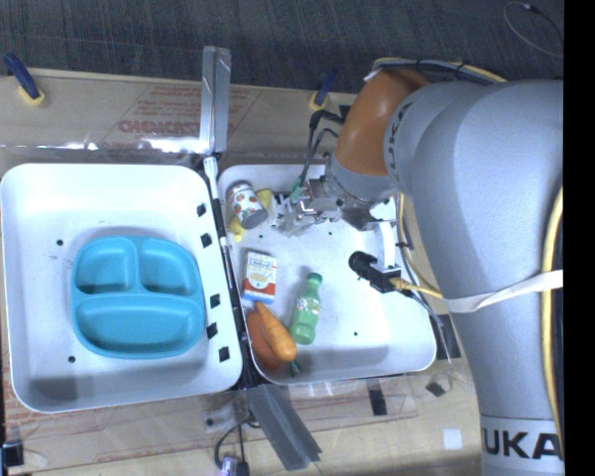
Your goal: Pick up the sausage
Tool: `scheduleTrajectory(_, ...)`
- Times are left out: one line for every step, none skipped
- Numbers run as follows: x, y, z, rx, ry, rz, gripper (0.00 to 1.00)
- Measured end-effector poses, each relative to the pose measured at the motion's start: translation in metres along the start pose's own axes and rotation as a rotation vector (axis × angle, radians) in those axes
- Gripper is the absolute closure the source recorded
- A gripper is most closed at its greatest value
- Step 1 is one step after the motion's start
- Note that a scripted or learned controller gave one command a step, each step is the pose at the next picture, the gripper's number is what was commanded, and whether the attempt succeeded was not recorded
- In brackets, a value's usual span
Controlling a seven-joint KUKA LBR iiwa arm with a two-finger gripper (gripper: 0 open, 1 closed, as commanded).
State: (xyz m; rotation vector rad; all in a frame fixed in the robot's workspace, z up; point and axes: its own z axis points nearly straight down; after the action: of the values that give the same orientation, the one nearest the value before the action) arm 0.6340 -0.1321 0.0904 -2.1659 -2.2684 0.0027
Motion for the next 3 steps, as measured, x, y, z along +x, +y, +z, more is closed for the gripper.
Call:
scheduleTrajectory(0.055, 0.025, -0.116, -0.003, -0.001, -0.080, 1.00)
scheduleTrajectory(0.063, -0.022, -0.210, -0.003, -0.004, -0.428, 1.00)
scheduleTrajectory(0.128, 0.000, -0.222, -0.006, -0.005, -0.655, 1.00)
